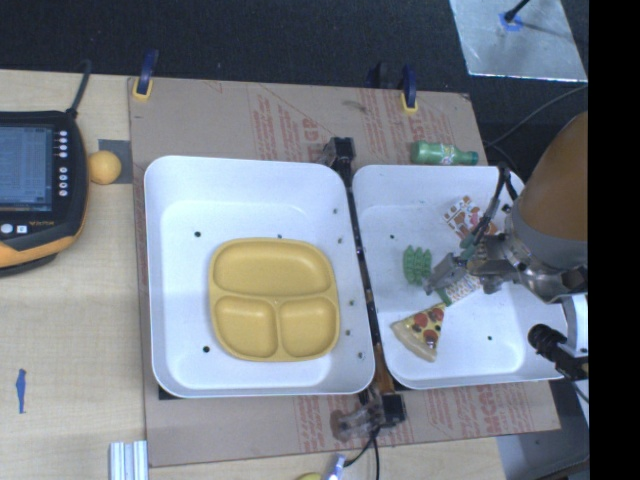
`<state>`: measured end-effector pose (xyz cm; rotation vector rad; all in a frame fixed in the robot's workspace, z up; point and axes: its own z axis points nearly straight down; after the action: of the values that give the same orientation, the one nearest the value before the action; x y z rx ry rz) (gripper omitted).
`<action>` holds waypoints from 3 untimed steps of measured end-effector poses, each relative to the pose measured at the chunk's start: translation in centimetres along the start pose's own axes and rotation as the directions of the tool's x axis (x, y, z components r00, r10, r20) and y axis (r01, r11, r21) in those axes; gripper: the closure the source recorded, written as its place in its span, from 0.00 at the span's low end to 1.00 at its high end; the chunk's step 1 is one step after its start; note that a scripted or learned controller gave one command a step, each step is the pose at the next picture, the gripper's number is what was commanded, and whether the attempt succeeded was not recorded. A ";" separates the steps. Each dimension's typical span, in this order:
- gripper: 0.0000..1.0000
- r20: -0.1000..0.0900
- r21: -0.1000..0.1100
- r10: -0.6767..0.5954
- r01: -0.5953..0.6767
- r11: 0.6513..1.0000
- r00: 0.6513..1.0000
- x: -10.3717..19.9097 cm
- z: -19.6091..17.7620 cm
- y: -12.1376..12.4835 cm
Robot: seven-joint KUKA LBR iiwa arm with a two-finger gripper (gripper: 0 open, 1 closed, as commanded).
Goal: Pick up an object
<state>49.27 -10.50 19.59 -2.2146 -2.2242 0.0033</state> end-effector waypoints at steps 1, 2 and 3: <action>0.00 0.002 -0.007 -0.002 0.002 1.000 1.000 1.0 10.1 4.9; 0.00 0.001 -0.006 -0.001 0.001 1.000 1.000 -0.7 10.1 6.6; 1.00 0.005 -0.007 -0.003 0.003 1.000 1.000 -0.9 9.0 6.7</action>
<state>55.93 -11.41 10.56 -2.2172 -2.2336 0.0005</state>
